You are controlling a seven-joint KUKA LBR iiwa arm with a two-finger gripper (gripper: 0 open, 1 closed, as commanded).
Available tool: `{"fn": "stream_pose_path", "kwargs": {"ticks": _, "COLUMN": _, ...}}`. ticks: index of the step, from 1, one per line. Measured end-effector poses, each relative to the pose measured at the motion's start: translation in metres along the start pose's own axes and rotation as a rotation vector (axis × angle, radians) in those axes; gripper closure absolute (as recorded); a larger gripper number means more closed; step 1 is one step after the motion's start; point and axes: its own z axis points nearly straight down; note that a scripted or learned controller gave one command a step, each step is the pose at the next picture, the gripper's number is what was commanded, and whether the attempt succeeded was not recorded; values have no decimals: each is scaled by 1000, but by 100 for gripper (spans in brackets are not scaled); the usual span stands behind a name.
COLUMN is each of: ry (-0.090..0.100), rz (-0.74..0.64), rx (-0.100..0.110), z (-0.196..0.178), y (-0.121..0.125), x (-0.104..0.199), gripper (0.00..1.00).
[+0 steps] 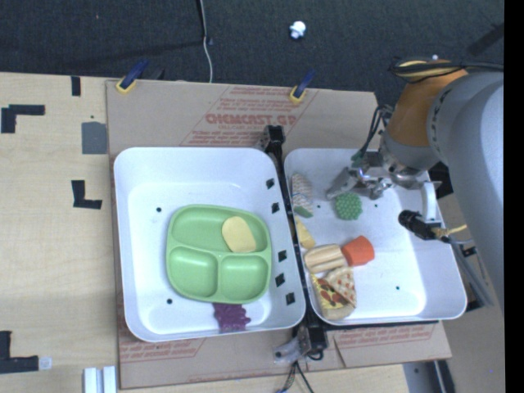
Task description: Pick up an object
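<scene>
In right bin point(426, 297), gripper point(354, 185) just at 12 o'clock of broccoli point(349, 207); jaw state unclear. Centre over it, descend straight, avoid corn point(302, 188) at 9 o'clock.

Fixtures around the two bins

A brown cardboard sheet point(237, 117) on the pale wooden table point(49, 219) spreads left of the pincer; blue-and-yellow clamps point(131, 78) grip its far edge.

Probably a lab: clamped cardboard point(246, 117), bins point(139, 178).
</scene>
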Motion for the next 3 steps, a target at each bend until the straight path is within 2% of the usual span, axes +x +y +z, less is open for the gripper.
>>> {"fn": "stream_pose_path", "kwargs": {"ticks": 1, "ry": 0, "rz": 2, "rx": -1, "z": -5, "y": -76, "x": -3, "gripper": 0}}
{"fn": "stream_pose_path", "kwargs": {"ticks": 2, "ry": 0, "rz": -3, "rx": -5, "z": -4, "y": -26, "x": 14, "gripper": 0}}
{"fn": "stream_pose_path", "kwargs": {"ticks": 3, "ry": -9, "rz": -7, "rx": 6, "z": -4, "y": 22, "x": 57, "gripper": 0}}
